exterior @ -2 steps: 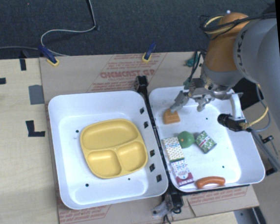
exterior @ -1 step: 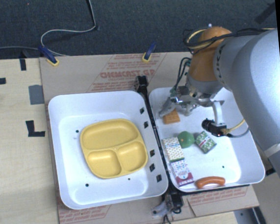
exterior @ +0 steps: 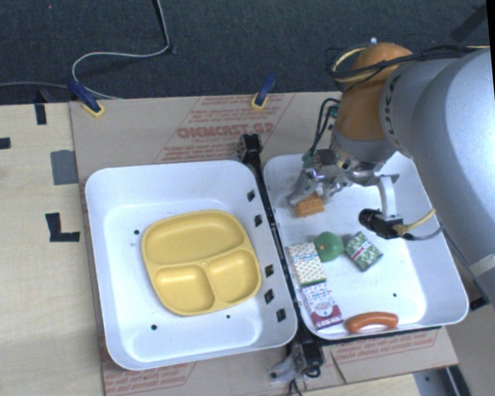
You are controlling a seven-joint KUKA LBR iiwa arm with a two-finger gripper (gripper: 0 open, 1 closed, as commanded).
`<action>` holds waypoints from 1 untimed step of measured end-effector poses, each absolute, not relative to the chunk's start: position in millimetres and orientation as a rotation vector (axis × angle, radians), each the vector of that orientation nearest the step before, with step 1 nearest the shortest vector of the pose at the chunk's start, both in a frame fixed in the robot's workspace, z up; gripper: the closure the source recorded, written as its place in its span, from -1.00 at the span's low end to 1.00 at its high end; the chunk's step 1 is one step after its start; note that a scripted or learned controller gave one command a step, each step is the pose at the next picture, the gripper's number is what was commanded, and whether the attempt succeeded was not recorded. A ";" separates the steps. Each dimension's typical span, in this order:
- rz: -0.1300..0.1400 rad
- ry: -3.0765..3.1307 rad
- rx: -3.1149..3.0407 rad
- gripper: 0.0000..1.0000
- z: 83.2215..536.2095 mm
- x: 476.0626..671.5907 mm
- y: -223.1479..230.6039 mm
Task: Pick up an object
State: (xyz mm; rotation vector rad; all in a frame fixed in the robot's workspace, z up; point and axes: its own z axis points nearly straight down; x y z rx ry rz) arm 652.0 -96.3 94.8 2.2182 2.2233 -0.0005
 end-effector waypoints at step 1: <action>0.000 2.225 2.220 1.00 184.3 534.5 -29.1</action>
